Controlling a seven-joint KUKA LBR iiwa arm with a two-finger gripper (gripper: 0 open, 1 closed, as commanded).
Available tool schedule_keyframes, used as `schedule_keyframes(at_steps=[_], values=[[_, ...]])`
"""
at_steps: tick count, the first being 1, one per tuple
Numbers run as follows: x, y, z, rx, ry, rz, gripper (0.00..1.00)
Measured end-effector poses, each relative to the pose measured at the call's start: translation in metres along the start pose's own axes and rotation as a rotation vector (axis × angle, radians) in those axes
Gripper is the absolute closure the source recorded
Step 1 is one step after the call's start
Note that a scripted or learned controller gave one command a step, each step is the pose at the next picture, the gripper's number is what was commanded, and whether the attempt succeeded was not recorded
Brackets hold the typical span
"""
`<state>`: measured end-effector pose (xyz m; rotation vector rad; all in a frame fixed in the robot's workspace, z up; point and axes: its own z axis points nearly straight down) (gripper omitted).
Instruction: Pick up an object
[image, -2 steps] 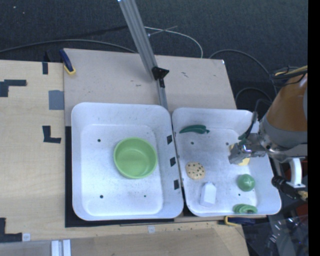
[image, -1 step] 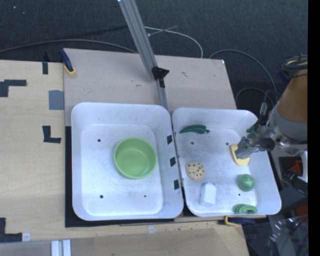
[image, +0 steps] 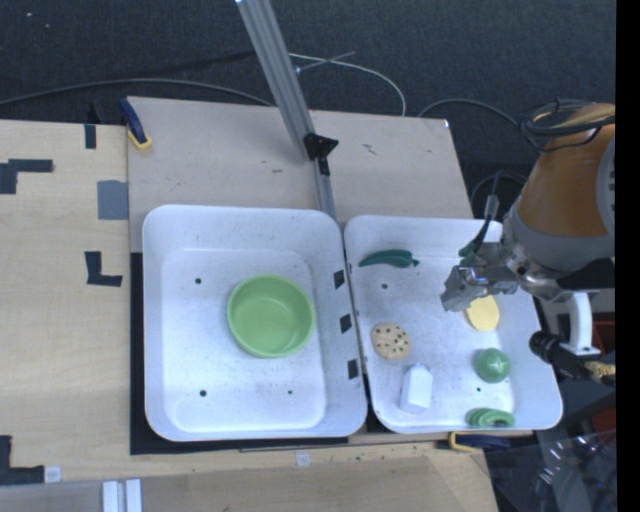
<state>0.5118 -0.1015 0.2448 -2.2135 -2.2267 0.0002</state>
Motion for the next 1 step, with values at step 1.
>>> schedule_keyframes(at_steps=[1], values=[[0.0504, 0.0199, 0.0139, 0.001, 0.0, -0.001, 1.0]])
